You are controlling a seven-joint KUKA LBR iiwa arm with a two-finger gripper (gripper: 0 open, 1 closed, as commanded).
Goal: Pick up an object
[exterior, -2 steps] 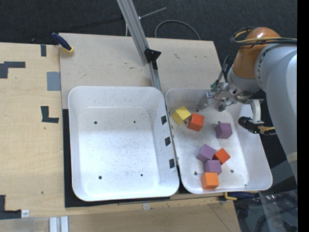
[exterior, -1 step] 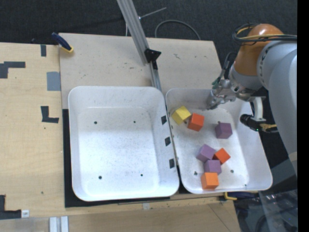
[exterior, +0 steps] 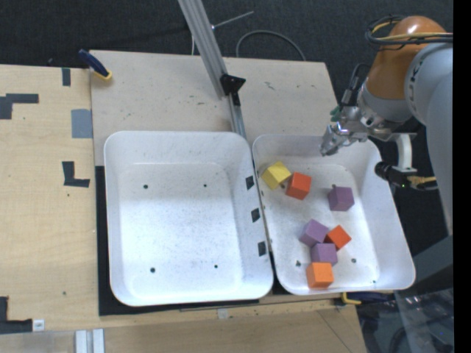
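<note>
The right bin (exterior: 383,219) holds several small blocks. A yellow block (exterior: 277,174) and an orange-red block (exterior: 299,185) sit side by side near its back left. A purple block (exterior: 341,198) lies alone to their right. Toward the front, two purple blocks (exterior: 315,232) (exterior: 324,253) cluster with an orange-red block (exterior: 338,237) and an orange block (exterior: 320,274). My gripper (exterior: 329,147) hangs over the bin's back edge, above and right of the yellow block, with nothing seen in it.
The left bin (exterior: 118,197) sits beside the right one. A metal pole (exterior: 210,46) slants down from the top to the gap between the bins. A cable loops on the bench behind. A blue and yellow clamp (exterior: 96,65) lies at the back left.
</note>
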